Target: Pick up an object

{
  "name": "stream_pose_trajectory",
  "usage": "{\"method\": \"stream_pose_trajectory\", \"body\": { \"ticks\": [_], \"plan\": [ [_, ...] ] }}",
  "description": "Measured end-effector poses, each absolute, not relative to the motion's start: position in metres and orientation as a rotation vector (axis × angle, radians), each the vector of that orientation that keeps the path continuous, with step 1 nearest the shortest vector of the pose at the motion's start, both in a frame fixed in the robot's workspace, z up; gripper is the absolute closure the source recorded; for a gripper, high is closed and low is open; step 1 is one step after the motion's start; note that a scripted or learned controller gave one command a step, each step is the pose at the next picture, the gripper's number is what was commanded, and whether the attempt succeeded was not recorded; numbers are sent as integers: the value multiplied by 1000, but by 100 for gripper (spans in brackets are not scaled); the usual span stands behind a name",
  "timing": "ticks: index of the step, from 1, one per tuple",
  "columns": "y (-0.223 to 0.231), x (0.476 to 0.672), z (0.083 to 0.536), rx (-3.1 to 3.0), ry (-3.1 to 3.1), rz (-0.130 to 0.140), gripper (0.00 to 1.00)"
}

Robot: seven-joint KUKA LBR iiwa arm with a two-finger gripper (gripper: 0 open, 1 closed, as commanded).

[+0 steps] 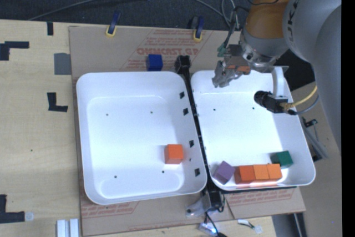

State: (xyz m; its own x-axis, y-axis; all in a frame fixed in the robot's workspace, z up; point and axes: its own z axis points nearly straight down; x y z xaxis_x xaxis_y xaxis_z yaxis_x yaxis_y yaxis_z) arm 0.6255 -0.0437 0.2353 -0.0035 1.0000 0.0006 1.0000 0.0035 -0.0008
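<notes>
The gripper [224,77] hangs over the far end of the right bin [244,119], near its back wall; whether it is released or clenched I cannot tell, and nothing shows in it. The pickable things in this bin all lie well apart from it, along the opposite, near wall: a purple block [223,172], a row of orange blocks [258,173] with its long axis running along that wall, and a green block [283,159] toward the right corner. An orange cube [174,154] sits alone in the left bin [111,119]. Any pick likely calls for travel toward the near edge.
</notes>
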Motion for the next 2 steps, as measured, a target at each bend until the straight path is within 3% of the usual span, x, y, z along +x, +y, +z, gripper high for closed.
{"method": "stream_pose_trajectory", "body": {
  "ticks": [2],
  "plan": [
    [58, 610, 235, -2216, -2226, -1, 100]
  ]
}}
